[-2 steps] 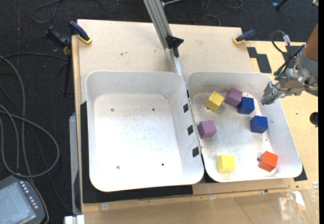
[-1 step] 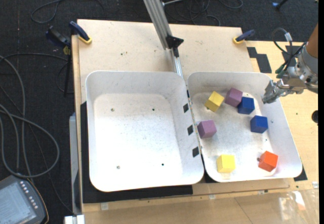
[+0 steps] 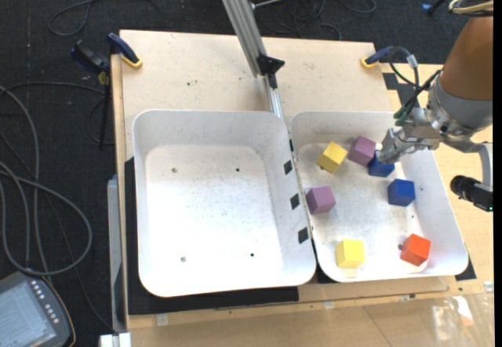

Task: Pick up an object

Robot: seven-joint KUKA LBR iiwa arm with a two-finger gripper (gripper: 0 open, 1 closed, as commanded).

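Here our gripper [image 3: 387,154] hangs low in the right bin [image 3: 439,212], right over a blue cube [image 3: 382,168] that touches a purple cube [image 3: 362,150]; we cannot tell its state. We judge a clean grasp needs the blue cube taken alone, clear of its purple neighbour and the yellow cube [image 3: 332,156] nearby

My arm [image 3: 463,98] is grey with an orange band, and thin cables [image 3: 412,74] loop beside it.
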